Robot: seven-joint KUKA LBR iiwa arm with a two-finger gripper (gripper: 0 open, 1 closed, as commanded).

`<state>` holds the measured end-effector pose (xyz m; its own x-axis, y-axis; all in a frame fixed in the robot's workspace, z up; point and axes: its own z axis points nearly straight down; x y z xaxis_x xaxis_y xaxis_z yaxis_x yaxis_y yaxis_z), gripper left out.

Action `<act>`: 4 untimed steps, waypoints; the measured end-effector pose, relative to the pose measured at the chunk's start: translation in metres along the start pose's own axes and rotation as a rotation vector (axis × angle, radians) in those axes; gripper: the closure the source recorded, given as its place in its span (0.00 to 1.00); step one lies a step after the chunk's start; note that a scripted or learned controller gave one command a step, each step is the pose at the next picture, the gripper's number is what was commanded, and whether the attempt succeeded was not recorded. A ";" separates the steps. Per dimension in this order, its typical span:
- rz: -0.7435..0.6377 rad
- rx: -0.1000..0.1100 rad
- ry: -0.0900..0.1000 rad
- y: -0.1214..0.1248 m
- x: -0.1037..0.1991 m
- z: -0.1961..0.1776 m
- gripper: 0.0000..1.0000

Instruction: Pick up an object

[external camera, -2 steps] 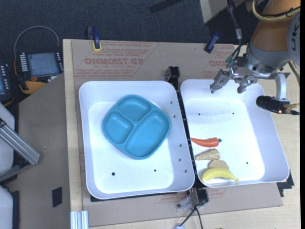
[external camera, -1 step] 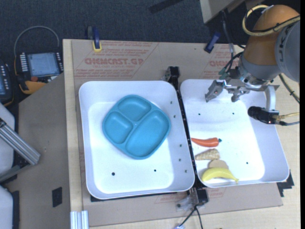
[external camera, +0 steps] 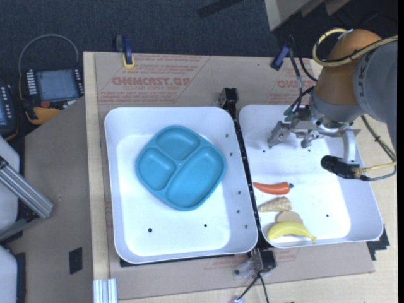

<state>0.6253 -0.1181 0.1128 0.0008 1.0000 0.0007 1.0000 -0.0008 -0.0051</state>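
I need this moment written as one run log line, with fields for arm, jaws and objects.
arm: over right bin, far end | gripper: jaws open, holding nothing | red pepper, banana: near left wall | blue plate: left bin

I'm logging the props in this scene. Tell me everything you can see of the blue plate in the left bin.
The blue plate is a sky-blue divided tray that looks like smooth plastic, rounded at the corners, with three compartments: two smaller ones toward the upper left and one larger one at the lower right, set apart by raised ridges. It lies flat and right side up, turned at a slant, near the middle of the left bin. Its compartments hold nothing, and it rests only on the bin floor.
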 end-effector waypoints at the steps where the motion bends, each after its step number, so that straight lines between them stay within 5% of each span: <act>1: -0.001 0.000 0.000 0.000 0.001 0.030 0.00; 2: 0.000 -0.004 0.000 0.001 0.001 0.017 1.00; 4: -0.001 -0.007 -0.002 -0.014 -0.002 -0.075 1.00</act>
<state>0.6116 -0.1201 0.1874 0.0002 1.0000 -0.0011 1.0000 -0.0002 0.0021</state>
